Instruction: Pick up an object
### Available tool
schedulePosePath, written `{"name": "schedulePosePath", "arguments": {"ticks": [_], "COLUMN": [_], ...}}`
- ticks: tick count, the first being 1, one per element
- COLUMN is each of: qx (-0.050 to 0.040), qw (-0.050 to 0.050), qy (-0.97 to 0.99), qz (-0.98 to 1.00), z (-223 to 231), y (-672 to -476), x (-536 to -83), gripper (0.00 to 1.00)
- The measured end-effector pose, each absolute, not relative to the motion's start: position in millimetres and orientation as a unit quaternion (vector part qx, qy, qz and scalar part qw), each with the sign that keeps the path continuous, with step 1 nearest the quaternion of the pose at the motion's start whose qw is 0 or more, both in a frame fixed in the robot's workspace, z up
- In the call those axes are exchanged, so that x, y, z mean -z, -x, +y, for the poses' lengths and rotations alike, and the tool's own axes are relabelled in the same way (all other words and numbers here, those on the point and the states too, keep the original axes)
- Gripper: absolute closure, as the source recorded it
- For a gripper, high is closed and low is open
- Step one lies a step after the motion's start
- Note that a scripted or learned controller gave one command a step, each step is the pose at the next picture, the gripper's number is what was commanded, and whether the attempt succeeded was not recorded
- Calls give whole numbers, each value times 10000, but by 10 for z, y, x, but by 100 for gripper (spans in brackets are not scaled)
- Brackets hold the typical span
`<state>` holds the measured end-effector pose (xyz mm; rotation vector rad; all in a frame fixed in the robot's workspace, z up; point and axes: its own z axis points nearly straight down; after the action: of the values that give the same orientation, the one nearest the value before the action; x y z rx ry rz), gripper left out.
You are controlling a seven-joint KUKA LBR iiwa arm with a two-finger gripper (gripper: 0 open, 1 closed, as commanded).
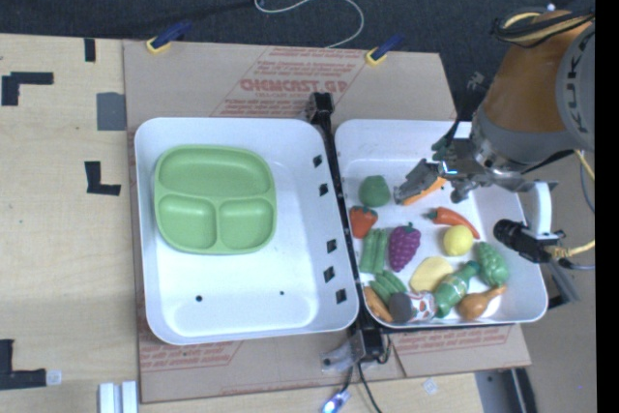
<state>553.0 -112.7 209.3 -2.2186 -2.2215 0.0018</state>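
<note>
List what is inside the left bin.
The left bin holds a green divided plate in its far half, compartments bare. A few small dark specks dot its white floor. Whatever lies beneath the plate is covered.

Green plate (pixel 215 200), purple grapes (pixel 403 246)

You've got one fixed cam above the desk (pixel 58 208), looking down at a slant, mid-range; both bins in frame w/ the arm (pixel 532 92) entering from right.
</note>
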Motion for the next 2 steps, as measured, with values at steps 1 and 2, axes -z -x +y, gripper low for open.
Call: {"name": "schedulePosePath", "arguments": {"ticks": [1, 2], "qx": [64, 16], "qw": [-53, -3], "qy": [7038, 7038], "qz": [-7104, -7104], "z": [-502, 87], "y": [-5291, -5070], "x": [-3645, -3951], "gripper": [0, 0]}}
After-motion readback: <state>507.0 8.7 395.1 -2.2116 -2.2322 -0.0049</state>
